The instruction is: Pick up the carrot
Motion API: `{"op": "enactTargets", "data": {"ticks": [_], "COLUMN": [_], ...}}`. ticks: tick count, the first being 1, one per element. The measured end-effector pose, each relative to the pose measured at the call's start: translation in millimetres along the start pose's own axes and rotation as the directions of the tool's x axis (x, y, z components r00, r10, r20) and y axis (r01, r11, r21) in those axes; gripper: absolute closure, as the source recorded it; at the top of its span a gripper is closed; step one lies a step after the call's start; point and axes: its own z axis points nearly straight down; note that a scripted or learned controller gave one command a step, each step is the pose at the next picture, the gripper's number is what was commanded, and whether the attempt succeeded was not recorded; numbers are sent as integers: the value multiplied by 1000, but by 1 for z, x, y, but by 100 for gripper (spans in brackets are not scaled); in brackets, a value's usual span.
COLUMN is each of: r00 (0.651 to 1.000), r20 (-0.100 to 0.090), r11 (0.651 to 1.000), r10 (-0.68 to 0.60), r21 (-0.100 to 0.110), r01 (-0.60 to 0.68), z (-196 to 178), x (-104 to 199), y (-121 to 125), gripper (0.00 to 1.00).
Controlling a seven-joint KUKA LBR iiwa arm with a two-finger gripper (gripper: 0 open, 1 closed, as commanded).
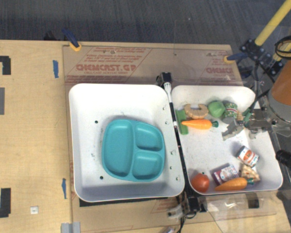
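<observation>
We see our gripper [234, 128], fingers apart and holding nothing, low in the right bin [203, 93], right of the carrot [198, 124], seemingly approaching it.

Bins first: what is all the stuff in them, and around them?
bins: 2, white, side by side on the bench; left, right
tray: 1, teal, three sections, left bin
carrots: 2, orange, right bin; one by the left wall, one at the front
tomato: 1, red, front left corner of right bin
green ball: 1, back of right bin
can: 1, red and white, right bin
packet: 1, purple, right bin
gripper: 1, grey, over right bin
</observation>
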Motion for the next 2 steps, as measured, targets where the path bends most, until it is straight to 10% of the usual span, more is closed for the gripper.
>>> {"op": "enactTargets", "data": {"ticks": [1,2], "r00": [963,977], "r20": [0,0], "r11": [963,977], "r10": [270,215], "r21": [-1,-7], "r01": [-270,-215], "z": [35,112], "x": [32,41], "y": [72,68], "gripper": [0,0]}}
